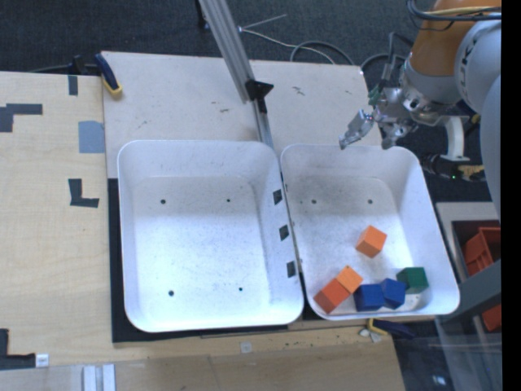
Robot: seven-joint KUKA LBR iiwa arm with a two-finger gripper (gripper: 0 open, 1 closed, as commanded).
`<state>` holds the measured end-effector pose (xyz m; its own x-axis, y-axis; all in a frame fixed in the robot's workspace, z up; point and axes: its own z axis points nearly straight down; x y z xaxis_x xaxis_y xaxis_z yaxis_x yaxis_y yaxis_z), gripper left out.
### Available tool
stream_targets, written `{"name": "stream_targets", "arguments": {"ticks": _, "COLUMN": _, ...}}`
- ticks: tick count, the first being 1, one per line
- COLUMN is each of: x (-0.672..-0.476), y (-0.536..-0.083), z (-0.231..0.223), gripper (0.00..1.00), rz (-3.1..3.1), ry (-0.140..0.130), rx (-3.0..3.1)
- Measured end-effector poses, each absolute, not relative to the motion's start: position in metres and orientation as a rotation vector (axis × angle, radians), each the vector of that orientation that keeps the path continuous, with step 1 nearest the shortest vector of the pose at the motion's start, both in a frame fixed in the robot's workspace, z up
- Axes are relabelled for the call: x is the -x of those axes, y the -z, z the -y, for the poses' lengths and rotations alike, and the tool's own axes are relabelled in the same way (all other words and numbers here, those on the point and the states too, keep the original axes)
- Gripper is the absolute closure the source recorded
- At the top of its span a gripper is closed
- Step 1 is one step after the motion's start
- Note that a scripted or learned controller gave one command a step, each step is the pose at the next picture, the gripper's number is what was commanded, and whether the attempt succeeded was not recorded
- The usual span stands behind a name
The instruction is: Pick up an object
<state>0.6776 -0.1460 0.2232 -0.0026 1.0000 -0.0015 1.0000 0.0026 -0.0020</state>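
Pale wooden bench [49, 218], two white bins side by side. The gripper [370, 133] hangs over the right bin's [423, 186] far rim, fingers spread, holding nothing. Blocks cluster in that bin's near right corner: orange cube [371, 241], red block [330, 296], blue blocks [379, 294], green block [413, 278].

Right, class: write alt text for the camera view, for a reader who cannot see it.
A grey robot arm's gripper, fingers open, hangs over the far rim of the right white bin. Near that bin's front edge lie orange blocks, blue blocks and a green block, beside the left white bin.
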Motion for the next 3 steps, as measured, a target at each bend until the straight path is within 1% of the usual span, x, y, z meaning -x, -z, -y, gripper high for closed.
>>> {"name": "stream_targets", "arguments": {"ticks": 1, "x": -0.641, "y": -0.086, "z": 0.182, "gripper": 0.00, "rz": 2.216, "ry": -0.011, "rx": 2.217}}
{"name": "stream_targets", "arguments": {"ticks": 2, "x": -0.644, "y": -0.102, "z": 0.180, "gripper": 1.00, "rz": 2.224, "ry": -0.002, "rx": 2.218}}
{"name": "stream_targets", "arguments": {"ticks": 3, "x": -0.644, "y": -0.101, "z": 0.180, "gripper": 0.00, "rz": 2.224, "ry": -0.003, "rx": 2.217}}
